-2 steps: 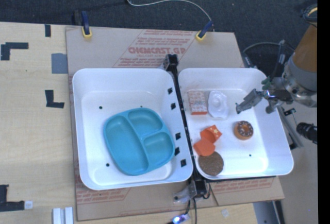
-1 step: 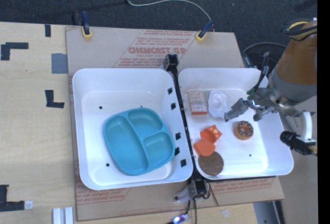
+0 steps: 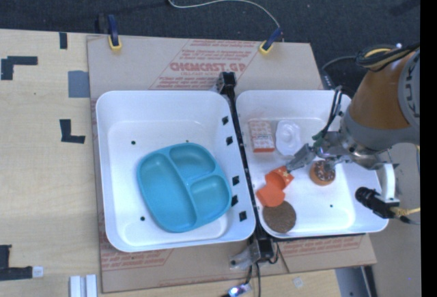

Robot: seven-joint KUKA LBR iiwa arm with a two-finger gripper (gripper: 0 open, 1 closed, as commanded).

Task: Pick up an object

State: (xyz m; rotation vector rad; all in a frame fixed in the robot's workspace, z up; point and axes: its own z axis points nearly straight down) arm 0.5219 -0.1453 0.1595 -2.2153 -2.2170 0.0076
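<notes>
A KUKA arm's gripper (image 3: 295, 162) reaches into the right bin (image 3: 341, 220), its tip just beside an orange scoop-like object (image 3: 274, 188); whether the tool is released or clenched cannot be told. A clean pick likely calls for centring over the scoop before descending. Near the scoop lie a brown disc (image 3: 280, 216), a clear cup (image 3: 287, 134), a small packet (image 3: 261, 136) and a brown ball (image 3: 322, 173). Left of it, the other bin (image 3: 116, 118) holds 1 blue divided plate (image 3: 183, 185).

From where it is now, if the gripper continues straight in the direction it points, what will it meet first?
Probably the orange object: the gripper points down-left toward it in the right bin. Depth is unclear.
</notes>
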